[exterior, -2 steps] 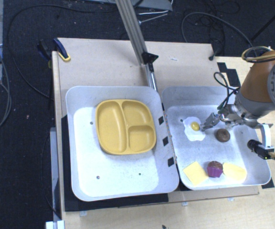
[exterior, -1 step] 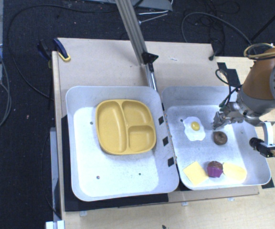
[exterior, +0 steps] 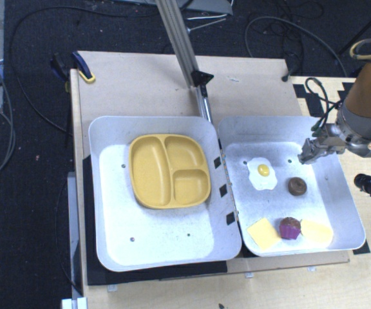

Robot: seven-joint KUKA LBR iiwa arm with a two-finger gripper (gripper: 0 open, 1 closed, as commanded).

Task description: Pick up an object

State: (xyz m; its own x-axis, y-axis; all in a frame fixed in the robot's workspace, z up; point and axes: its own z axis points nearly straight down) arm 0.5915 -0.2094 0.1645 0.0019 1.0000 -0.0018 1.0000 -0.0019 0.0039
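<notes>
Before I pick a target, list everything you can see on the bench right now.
left bin: 1, white, left side of bench
divided tray: 1, yellow, in left bin
right bin: 1, white, right side of bench
fried egg toy: 1, white and yellow, upper middle of right bin
brown round piece: 1, right of egg
purple object: 1, near front edge
yellow slices: 2, flanking purple object
gripper: 1, grey, over right bin's far right corner

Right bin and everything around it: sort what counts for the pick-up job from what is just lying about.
For the job:
- gripper, above the right bin
- fried egg
- brown round piece
- purple piece
- two yellow slices and

Lying about:
- yellow divided tray in the left bin
- blue and yellow clamp
- cables on the floor
</notes>
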